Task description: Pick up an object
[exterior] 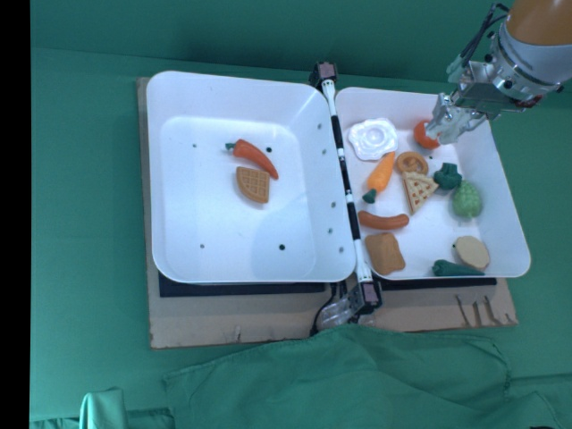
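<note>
Camera view, arm: the grey arm with its orange band enters at the upper right of the frame, and the gripper (pixel 444 125) hangs over the upper edge of the right bin (pixel 500 199).
Jaws: I cannot tell how they stand; the tips blur into the metal body and no gap or object between them is clear.
Nearest thing: a small red-orange piece, perhaps a tomato (pixel 424 134), lies just left of the gripper tip, touching or nearly so. Nothing shows it held.
Right bin contents: fried egg (pixel 373 138) at upper left of the bin, carrot (pixel 381 173) below it, round cookie (pixel 412 162), waffle wedge (pixel 418 190), sausage (pixel 383 220), toast (pixel 385 253), broccoli (pixel 447 177), a pale green lump (pixel 466 200), and a tan piece (pixel 471 252) at lower right with a dark green piece (pixel 453 269) beside it.
Left bin (pixel 179 231): a chili (pixel 255 156) and a waffle (pixel 253 185), close together in the upper middle, well apart from the arm.
Risk, aim: the gripper looks offset to the right of the tomato, so closing here could pinch only its edge or push it aside.
Risk, shape: a round smooth piece probably rolls or squirts out under an off-centre squeeze.
Risk, wall: the tomato sits near the bin's upper wall, so a finger may catch the rim on descent.
Risk, crowding: cookie and broccoli lie near; a sideways nudge could shove the tomato against them.
</note>
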`<state>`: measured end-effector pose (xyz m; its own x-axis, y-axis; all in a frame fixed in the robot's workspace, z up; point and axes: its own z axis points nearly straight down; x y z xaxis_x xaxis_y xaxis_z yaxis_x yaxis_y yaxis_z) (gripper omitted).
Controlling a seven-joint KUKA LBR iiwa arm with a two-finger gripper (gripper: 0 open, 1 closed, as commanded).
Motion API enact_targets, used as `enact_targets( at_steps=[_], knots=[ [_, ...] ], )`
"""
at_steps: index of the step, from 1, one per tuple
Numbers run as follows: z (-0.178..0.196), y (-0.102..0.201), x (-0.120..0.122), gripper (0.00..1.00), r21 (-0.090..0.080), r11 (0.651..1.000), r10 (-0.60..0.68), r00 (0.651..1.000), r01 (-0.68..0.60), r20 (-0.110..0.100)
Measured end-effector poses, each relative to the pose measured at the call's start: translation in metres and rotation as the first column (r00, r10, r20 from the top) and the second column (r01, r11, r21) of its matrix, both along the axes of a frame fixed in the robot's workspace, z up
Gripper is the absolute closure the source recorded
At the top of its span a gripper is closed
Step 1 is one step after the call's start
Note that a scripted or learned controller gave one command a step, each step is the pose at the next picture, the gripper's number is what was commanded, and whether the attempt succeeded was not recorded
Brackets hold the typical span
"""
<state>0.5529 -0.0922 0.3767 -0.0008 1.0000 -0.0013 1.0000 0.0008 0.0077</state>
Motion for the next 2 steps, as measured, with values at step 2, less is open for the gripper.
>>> enact_targets(
  at_steps=[2],
  knots=[
    [-0.018, 0.093, 0.043, 1.0, 0.002, 1.0, 0.001, 1.0, -0.001, -0.001]
  ],
)
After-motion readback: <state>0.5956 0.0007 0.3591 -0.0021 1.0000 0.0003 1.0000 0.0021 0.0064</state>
